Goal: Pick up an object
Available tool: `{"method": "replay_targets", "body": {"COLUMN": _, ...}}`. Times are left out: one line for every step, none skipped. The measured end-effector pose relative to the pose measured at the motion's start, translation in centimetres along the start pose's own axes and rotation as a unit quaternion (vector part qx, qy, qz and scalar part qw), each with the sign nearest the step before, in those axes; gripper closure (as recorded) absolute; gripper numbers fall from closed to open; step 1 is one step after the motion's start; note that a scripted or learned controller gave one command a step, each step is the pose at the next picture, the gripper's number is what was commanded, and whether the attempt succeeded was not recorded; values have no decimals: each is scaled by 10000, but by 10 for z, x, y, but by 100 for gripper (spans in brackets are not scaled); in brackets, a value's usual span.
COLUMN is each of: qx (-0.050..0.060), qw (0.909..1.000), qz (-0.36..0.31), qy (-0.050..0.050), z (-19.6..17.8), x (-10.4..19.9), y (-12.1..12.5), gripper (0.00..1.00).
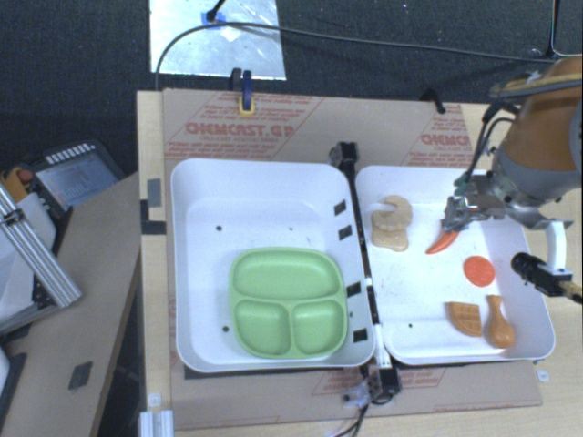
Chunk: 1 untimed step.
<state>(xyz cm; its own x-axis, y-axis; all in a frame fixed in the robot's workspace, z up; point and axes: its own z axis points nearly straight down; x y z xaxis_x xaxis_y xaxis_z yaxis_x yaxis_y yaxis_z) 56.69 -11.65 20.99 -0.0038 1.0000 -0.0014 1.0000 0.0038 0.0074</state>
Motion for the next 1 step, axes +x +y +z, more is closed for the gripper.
{"method": "replay_targets", "body": {"qx": 6, "qw": 10000, "qz": -7, "qy": 2, "z": -48, "x": 9, "y": 2, "gripper": 100}}
